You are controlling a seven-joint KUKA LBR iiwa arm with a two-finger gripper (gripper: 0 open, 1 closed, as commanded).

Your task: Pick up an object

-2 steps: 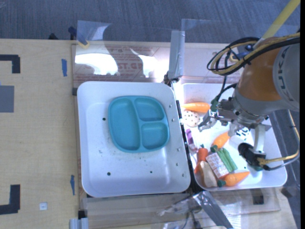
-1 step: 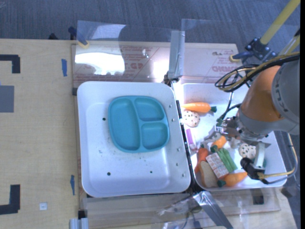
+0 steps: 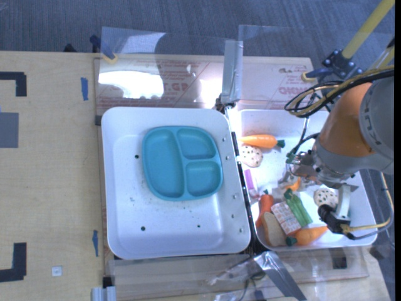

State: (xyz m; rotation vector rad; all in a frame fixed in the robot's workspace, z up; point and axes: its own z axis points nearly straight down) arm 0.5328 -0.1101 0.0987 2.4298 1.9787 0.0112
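The right bin [image 3: 368,213] holds several toy foods. An orange carrot [image 3: 260,142] lies at its far side, with a speckled cookie [image 3: 252,157] just below it. Nearer the front lie a red piece [image 3: 266,202], a bread slice [image 3: 269,229], a green stick [image 3: 299,209], a pink-and-white block [image 3: 285,218], a second carrot [image 3: 311,235] and another cookie [image 3: 324,197]. My gripper [image 3: 296,179] hangs low in the middle of this bin, right above the green stick and a small orange piece. The wrist hides what is beneath it.
The left bin [image 3: 119,187] holds a blue divided plate [image 3: 182,162]. A thin purple item [image 3: 249,184] lies along the right bin's left wall. My grey arm with the orange band [image 3: 348,127] covers that bin's right side. Cables loop above it.
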